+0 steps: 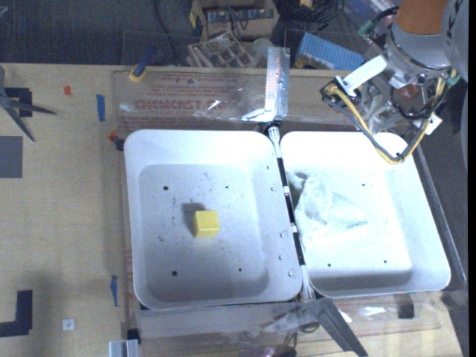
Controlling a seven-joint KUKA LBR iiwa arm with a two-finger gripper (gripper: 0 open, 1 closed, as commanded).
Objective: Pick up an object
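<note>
Up in the top right corner, the gripper hangs above the far right corner of the right bin, below the arm's orange band. Cables cover it: a yellow cable loops down over the bin's back rim, and a white flat piece juts out to the left. Whether it stands wide or narrow cannot be told, and nothing can be seen held in it.

On the bench the two white bins sit side by side, their inner rims touching along a dark seam down the middle. A small yellow block lies alone on the floor of the left bin, a little left of its middle, resting flat with a shadow on its upper left side. It is well apart from the gripper, in the other bin.

A crumpled sheet of clear plastic lies on the floor of the right bin, close to the inner wall.

Behind the bins a clear plastic bag with red lettering lies flat on the bench, reaching along the back rim of the left bin. Bits of blue tape are stuck to the wood at the left.
</note>
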